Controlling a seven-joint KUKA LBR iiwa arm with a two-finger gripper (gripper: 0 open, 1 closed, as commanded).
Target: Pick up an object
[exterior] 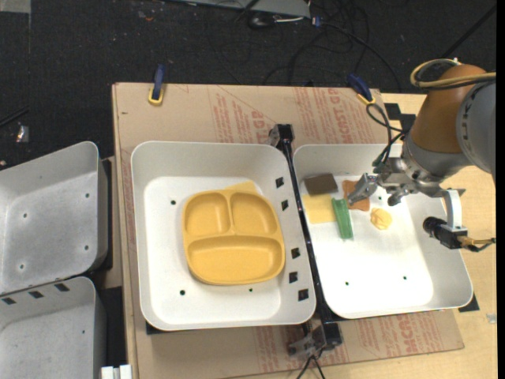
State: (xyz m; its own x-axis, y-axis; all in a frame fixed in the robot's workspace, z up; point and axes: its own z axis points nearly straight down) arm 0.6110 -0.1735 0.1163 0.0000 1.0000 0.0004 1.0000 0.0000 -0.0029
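Hovering over the right bin (442, 283) near its back edge, your gripper (364, 189) sits w/ fingers narrowly apart above an orange piece (359, 205), nothing visibly held. Green stick (342, 219), yellow lump (380, 219) just beside; yellow tray (233, 238) mid left bin (158, 290).

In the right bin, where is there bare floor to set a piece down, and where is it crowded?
The right bin has open white floor across its near half, below the green stick and the small yellow piece. The far left part is crowded: brown block, pale yellow sheet, green stick and the gripper sit close together.
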